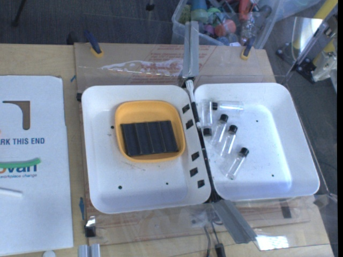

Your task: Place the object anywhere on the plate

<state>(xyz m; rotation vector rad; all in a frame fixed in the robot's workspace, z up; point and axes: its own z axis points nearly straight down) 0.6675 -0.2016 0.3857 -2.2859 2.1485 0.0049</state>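
Observation:
A yellow square plate [124, 114] sits in the left white bin [99, 175], a little above its middle. A flat dark grey ribbed block [149, 138] lies on the plate and covers most of its floor. Several clear glass vials with black caps [229, 138] lie scattered in the left half of the right white bin [278, 159]; one vial [236, 163] lies apart, lower down.
The ridge [196, 143] where the bins meet carries black tabs. A clear tub of colourful items [225, 9] stands behind the bins. A white printed sheet [32, 159] covers the bench at the left. Metal gear [321, 42] stands at the far right.

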